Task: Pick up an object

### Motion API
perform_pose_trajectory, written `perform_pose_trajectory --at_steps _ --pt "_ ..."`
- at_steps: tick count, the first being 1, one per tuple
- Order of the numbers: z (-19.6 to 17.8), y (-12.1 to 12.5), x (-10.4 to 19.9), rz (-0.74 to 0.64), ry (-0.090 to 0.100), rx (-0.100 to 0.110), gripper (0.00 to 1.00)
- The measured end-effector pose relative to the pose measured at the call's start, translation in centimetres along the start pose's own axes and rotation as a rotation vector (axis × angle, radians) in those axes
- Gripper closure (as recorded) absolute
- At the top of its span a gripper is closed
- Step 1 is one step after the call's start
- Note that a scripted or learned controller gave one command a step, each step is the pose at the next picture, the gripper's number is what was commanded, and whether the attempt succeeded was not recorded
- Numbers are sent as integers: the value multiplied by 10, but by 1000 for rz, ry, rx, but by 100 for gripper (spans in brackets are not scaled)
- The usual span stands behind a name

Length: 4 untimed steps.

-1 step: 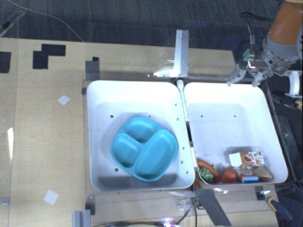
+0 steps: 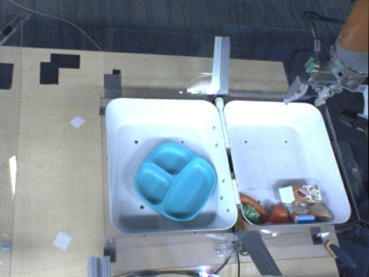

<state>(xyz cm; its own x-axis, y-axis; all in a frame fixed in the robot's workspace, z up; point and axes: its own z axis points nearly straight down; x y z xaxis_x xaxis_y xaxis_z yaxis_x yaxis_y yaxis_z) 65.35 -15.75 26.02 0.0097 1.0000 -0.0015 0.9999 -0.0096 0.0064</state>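
My gripper (image 2: 307, 92) hangs above the far right corner of the right bin (image 2: 277, 137), its two fingers spread open with nothing between them. The small objects lie far from it, along the bin's near edge: an orange carrot-like piece (image 2: 251, 201), a green item (image 2: 250, 213), a red tomato-like ball (image 2: 279, 213), a white and brown packet (image 2: 300, 194) and a small blue and orange item (image 2: 303, 217). A blue divided plate (image 2: 176, 180) rests in the left bin (image 2: 127, 131).
A metal post (image 2: 221, 65) stands behind the divider between the bins. Dark cables run over the floor at the back right. The wooden bench (image 2: 52, 154) stretches to the left of the bins.
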Motion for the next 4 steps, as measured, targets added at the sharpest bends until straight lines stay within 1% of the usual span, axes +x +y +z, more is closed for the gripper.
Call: perform_pose_trajectory --at_steps 1,2,3,4 --pt "129 -60 -24 133 1 4 0" --pt "158 -114 15 125 1 5 0" --pt "146 -112 15 125 1 0 100" --pt "146 -112 15 125 1 0 0"
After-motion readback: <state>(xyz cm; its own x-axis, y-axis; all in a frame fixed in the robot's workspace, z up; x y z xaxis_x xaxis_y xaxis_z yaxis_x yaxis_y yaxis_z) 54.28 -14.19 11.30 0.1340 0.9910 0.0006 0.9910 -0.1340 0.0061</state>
